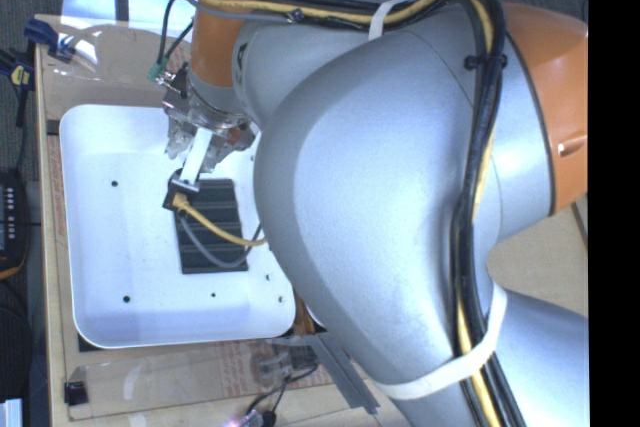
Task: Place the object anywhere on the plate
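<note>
White bin (100,295) contents: one black ribbed slab (215,205).
Gripper (188,137) hangs above the slab's upper end; how far it is open cannot be told.

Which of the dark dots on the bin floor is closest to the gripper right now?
The lone dot left of the gripper. The other three dots sit much lower in the view, along the white bin's bottom edge.

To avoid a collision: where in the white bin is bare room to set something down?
In the white bin, bare floor lies between its left wall and the gripper, and along its lower wall. Its right side is crowded, under the gripper and the arm.
</note>
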Controlling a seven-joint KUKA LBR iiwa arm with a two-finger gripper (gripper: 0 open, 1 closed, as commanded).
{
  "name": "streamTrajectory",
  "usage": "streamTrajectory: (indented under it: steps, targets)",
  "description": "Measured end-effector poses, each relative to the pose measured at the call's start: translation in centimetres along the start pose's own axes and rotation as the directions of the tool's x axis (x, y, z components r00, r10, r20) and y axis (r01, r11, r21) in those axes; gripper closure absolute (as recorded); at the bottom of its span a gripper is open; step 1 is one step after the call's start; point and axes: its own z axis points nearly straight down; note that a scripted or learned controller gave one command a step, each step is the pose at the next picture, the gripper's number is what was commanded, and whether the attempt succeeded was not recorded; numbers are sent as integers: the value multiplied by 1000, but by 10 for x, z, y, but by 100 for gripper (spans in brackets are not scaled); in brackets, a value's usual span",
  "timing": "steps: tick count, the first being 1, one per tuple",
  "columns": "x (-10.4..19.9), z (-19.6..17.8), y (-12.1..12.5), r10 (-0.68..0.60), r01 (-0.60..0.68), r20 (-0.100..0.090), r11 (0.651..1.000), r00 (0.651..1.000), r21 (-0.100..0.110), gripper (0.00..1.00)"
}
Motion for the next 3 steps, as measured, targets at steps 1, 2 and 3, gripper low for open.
streamTrajectory:
  steps: [1, 2, 3]
  targets:
    - [-7, -37, 35, -474, 474, -2, 881, 881, -7, 100]
    - [-80, -18, 12, -440, 440, -1, 898, 898, -4, 100]
    - [-102, -10, -96, -235, 235, -2, 972, 972, -2, 100]
